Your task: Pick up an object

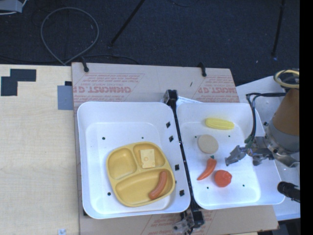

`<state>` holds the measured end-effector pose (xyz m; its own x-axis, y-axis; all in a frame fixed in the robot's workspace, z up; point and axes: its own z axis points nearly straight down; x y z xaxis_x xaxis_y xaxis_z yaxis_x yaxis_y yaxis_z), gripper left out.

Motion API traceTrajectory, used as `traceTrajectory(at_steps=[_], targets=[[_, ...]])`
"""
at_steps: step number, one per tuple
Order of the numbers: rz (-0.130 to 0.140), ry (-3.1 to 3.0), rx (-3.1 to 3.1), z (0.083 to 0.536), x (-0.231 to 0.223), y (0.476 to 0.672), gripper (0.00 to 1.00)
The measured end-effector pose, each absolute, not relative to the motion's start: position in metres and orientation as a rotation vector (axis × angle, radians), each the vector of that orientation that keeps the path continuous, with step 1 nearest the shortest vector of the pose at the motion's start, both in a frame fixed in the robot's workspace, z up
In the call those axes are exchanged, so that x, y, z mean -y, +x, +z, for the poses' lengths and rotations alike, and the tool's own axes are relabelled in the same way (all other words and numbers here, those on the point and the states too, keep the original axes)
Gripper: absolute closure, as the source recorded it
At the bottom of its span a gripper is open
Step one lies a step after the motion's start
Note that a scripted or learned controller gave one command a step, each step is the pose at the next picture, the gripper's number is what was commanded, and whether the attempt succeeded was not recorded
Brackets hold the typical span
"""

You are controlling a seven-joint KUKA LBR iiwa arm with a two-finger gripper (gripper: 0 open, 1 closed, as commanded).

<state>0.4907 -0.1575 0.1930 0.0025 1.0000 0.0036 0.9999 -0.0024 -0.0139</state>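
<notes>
Nearest the viewer, the front rims of two shallow white bins run side by side along the counter (34, 155), joined by a black divider. The left bin (93, 121) holds a yellow tray (122, 166) with three compartments, sitting toward the front right of the bin. A sausage (158, 185) lies tilted in the tray's long front compartment, and a pale yellow cube (147, 158) sits in the back right one. White floor shows along the bin's left and back sides.

In the right bin (244, 192), a tomato (223, 178) sits closest to the front, with a carrot (207, 169) just beside it on the left, slanting toward the divider. Behind them lies a tan disc (208, 144), and farther back a corn cob (219, 124) rests near the rear wall. The front right corner and the strip along the right wall are bare.

The end effector (236, 155) reaches in from the right, above the bin floor, near the tomato and disc but apart from both. Its fingers are dark and small here, so I cannot tell whether they are open or closed; nothing is seen between them.

Behind the bins, a cardboard sheet (146, 84) meets a dark floor (186, 28) strung with cables.
</notes>
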Motion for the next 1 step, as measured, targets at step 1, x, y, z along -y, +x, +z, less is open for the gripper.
traceTrajectory(at_steps=[1], targets=[[0.004, -2.218, 2.218, 0.1974, 0.1575, 0.4930, 0.00]])
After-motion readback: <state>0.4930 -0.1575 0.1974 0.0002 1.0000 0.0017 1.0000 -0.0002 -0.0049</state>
